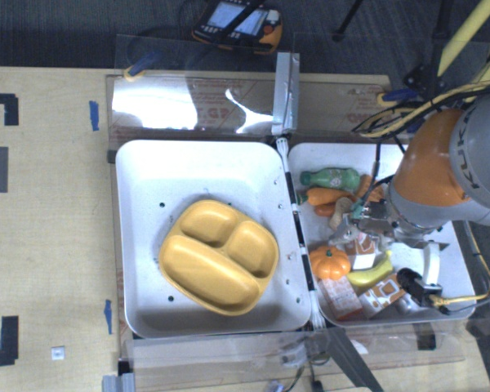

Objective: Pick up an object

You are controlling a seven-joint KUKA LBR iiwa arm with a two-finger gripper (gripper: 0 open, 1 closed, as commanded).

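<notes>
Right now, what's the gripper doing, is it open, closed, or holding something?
Gripper: low in the right bin, over the pile beside the banana and the orange fruit; open or closed cannot be told from this view.

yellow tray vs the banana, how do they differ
The yellow tray lies alone in the left bin; the banana sits among clutter in the right bin. The tray is far bigger and has three compartments; the banana is a small curved piece. The arm reaches over the banana's bin, not the tray's. Both are yellow.

No legible txt, labels or nos. anywhere.
</notes>
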